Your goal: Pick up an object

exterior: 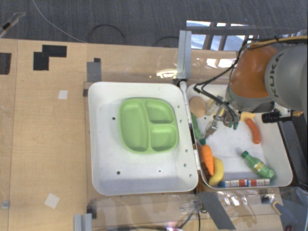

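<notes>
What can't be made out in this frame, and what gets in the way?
- Tool: small and blurred in the camera view; open or shut cannot be told, nor whether it touches anything.
- Right bin: its far right part is covered by the arm.
- Yellow item beside the sausage: mostly under the arm, cannot be identified.
- Box at the near wall: print too small to read.

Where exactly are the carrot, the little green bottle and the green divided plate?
carrot (207, 159): camera view, middle of its orange body.
green bottle (256, 165): camera view, middle of the bottle's body.
green divided plate (134, 129): camera view, floor of its large left compartment.
</notes>
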You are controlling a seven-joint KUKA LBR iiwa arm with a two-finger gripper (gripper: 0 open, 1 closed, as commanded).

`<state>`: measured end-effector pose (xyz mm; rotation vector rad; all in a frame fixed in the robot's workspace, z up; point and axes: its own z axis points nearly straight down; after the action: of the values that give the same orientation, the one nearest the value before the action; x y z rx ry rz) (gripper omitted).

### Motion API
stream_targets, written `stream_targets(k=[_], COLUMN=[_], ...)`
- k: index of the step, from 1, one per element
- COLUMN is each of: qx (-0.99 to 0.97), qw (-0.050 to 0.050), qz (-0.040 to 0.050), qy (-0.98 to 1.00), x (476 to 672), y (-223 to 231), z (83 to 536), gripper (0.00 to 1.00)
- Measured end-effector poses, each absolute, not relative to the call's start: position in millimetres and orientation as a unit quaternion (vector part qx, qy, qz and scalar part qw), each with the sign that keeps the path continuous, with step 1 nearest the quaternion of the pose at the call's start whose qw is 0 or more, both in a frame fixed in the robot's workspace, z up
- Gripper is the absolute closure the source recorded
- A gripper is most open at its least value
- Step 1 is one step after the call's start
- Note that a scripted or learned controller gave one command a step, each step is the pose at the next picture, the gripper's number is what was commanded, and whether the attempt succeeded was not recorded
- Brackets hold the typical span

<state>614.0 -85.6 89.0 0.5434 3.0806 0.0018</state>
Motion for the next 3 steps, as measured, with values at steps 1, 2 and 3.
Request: stream_targets(k=[1, 2, 3], qx=[-0.047, -0.046, -0.023], qw=[0.007, 0.007, 0.009], qz=[-0.0013, -0.0004, -0.0009], qy=[0.999, 0.999, 1.0], x=[604.8, 582.6, 512.9], y=[-129.4, -90.5, -102.8], z=[89.2, 90.1, 91.5], gripper=[0.0, 0.0, 0.0])
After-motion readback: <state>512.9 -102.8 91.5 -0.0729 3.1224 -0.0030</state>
